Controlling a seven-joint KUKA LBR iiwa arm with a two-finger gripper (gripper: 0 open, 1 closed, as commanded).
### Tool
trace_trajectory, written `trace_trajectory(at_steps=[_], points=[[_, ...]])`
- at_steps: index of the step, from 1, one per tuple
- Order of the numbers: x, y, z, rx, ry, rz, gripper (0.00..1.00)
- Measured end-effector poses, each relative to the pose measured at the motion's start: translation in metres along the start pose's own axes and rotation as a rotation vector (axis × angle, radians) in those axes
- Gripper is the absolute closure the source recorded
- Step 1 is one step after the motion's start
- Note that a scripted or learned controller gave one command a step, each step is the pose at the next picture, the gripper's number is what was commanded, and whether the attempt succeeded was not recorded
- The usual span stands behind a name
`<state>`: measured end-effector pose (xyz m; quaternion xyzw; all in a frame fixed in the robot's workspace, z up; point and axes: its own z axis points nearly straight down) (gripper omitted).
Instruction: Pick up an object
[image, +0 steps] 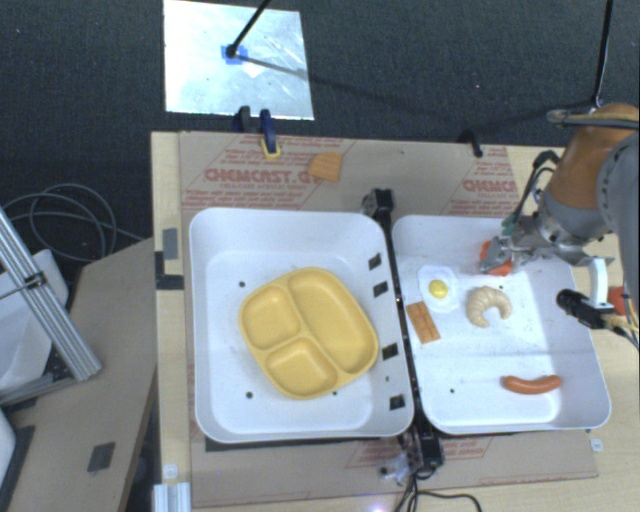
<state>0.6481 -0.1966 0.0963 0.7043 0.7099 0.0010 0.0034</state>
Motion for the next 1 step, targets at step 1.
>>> trace_trajectory(at_steps=[1], points=[[0.0817, 0.023, -0.1036, -0.006, 0.004, -0.004, 1.0]])
